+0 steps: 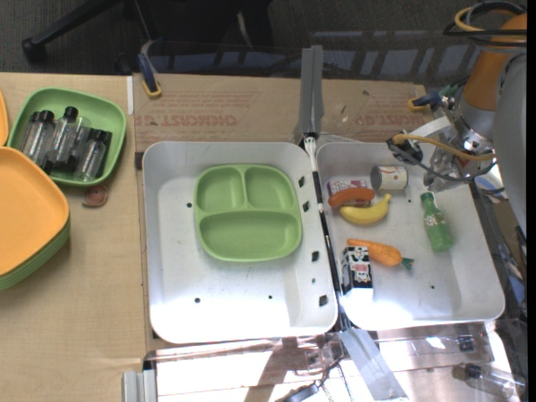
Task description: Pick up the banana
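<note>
While the gripper hangs over the right bin's far right corner, whether open or closed I cannot tell, the approach seems the step in hand; the banana lies at that bin's far left, so crossing and descending come next.

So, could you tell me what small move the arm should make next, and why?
Probably shift the gripper toward the view's left until it is over the banana, before lowering. The gripper sits at the right bin's far right side, while the banana lies further left, beside a red item.
</note>
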Available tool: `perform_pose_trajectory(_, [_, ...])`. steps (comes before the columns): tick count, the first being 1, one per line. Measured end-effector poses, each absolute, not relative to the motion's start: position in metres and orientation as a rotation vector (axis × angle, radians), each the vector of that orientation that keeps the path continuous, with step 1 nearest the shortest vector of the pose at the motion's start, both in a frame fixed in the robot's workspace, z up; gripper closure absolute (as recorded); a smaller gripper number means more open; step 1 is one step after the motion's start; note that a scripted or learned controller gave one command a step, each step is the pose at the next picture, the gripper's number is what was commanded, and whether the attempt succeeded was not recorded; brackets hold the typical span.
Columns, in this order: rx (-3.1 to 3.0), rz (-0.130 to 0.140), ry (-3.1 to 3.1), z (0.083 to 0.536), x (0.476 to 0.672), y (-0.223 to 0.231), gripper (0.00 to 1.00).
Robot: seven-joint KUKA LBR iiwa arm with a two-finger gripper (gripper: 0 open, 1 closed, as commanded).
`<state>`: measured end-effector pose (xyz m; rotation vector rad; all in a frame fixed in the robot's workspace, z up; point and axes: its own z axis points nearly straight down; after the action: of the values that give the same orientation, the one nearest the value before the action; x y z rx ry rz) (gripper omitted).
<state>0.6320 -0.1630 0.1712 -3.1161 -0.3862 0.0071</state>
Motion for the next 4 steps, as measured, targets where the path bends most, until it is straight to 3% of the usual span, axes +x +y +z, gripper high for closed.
perform_pose_trajectory(1, [-3.107,0.007,-0.455,0.14,0.621,-0.221,1.0])
perform_pose_trajectory(2, [-3.1,0.004,-0.504,0.184,0.649,-0.222,1.0])
perform_pose_trajectory(3, [-3.124,0.007,-0.32,0.132,0.644,-0.204,1.0])
perform_pose_trajectory(4, [-3.117,0.006,-0.373,0.156,0.608,-0.223,1.0])
